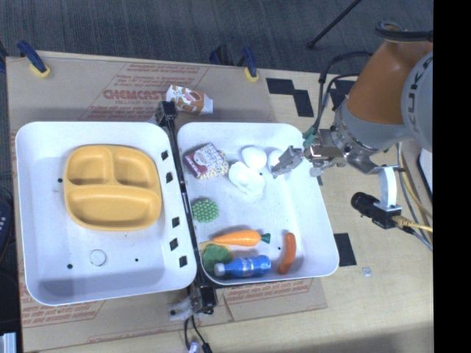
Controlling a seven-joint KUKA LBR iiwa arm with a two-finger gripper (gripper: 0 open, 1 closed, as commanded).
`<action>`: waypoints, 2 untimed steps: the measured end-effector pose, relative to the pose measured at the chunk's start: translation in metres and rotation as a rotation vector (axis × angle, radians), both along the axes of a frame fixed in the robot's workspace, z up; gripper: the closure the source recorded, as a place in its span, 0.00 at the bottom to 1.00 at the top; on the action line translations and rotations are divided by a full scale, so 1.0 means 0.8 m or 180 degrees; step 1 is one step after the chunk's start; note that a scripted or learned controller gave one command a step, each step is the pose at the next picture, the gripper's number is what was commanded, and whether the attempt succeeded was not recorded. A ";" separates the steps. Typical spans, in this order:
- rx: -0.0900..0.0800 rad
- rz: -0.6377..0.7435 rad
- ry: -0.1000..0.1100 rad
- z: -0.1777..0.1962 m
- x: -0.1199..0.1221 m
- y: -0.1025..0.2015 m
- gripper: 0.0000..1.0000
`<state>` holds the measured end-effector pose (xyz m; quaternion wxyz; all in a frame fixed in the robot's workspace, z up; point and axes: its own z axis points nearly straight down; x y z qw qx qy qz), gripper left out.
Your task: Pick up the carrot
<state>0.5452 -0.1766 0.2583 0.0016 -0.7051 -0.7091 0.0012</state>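
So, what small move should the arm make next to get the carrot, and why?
Probably shift the end effector toward the near edge of the right bin and a little left. It sits by the far right rim, while the carrot lies near the front, just behind the blue bottle.

You have two bins side by side. In the left bin (44, 219) sits a divided tray (112, 184). In the right bin (313, 212), the carrot (237, 237) lies near the front, a bottle (243, 267) just before it, a sausage (288, 252) to its right, a ball (205, 210) behind-left. The gripper (287, 162) hangs over the far right part, beside what may be an egg (254, 157).
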 end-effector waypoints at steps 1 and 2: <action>0.0006 0.0091 0.0009 -0.142 -0.079 0.031 0.00; 0.0004 -0.0223 0.0002 -0.209 -0.087 0.082 0.00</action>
